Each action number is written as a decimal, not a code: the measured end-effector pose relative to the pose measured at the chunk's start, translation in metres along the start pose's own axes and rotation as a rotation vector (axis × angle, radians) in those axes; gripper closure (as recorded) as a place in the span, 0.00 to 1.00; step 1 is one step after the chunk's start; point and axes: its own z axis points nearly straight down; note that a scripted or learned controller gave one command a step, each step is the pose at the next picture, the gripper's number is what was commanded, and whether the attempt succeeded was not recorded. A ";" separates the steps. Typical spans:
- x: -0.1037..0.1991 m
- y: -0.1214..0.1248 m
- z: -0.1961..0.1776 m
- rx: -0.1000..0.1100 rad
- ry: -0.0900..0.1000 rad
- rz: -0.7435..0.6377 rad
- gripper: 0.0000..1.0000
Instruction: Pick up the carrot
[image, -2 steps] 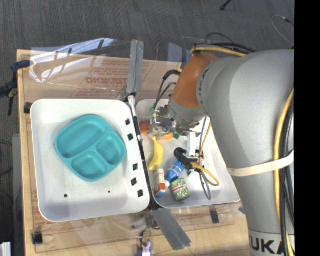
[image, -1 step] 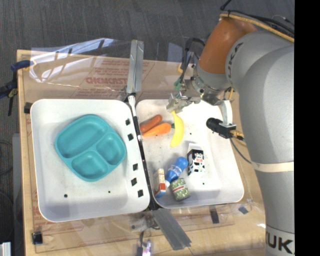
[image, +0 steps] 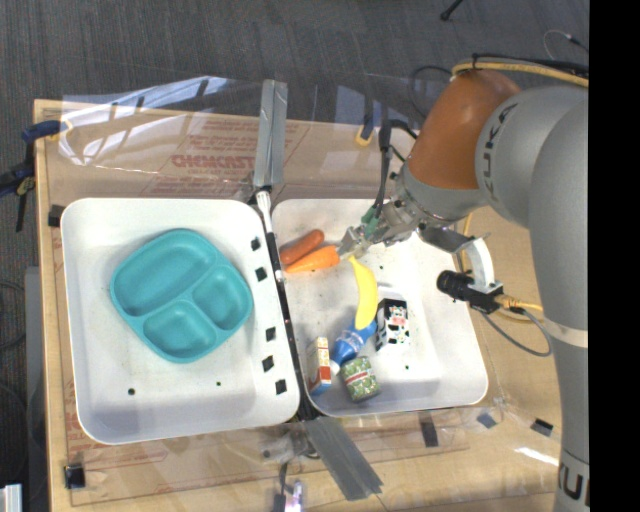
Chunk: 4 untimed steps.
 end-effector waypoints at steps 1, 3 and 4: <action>0.000 0.000 0.000 0.000 0.000 0.000 0.00; -0.002 0.039 0.092 -0.001 -0.001 -0.024 1.00; 0.059 0.035 0.002 -0.003 -0.002 -0.164 1.00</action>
